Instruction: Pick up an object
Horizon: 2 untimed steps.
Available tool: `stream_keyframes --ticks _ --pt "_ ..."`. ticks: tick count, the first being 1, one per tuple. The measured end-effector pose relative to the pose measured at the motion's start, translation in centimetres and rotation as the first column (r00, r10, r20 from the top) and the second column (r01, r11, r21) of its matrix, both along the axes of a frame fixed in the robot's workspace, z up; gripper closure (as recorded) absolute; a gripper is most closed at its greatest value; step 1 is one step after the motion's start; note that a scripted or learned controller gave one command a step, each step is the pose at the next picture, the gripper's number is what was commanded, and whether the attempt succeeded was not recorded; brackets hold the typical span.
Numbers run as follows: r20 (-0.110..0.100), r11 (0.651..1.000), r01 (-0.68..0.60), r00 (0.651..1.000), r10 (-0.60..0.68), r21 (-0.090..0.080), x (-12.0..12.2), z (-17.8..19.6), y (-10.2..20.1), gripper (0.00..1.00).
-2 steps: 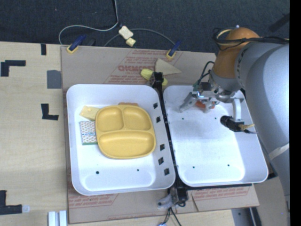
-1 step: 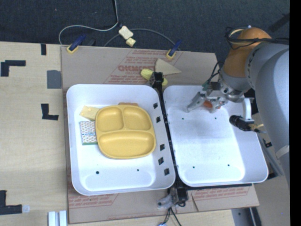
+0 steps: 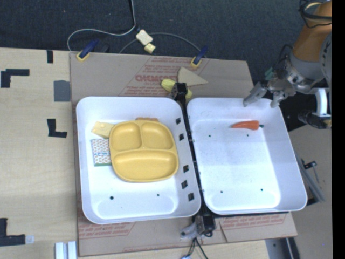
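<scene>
A brown cardboard sheet point(image 3: 156, 74) is clamped beneath the bins by two blue-and-yellow clamps point(image 3: 86, 51), with a white cable point(image 3: 129, 7) behind.

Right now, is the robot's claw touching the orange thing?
Apart. The camera view shows bare white bin floor between the gripper and the orange thing.

fixed overhead cam, slanted, both bins point(image 3: 81, 144)

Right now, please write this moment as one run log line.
gripper: open, holding nothing, above far rim of right white bin | small orange carrot-shaped object: lying in that bin, ungrasped | phase: approach
</scene>
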<state>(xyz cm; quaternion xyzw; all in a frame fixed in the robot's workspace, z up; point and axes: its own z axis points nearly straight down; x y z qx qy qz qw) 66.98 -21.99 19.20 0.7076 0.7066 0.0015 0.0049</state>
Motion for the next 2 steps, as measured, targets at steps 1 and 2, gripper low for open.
stream_keyframes --ticks 1,2 --pt "0.002 1.000 -0.004 1.000 0.004 -0.002 -1.9 -9.9 2.5 0.00" --pt "0.011 1.000 -0.006 1.000 0.006 -0.003 -2.5 -9.8 5.9 0.00"
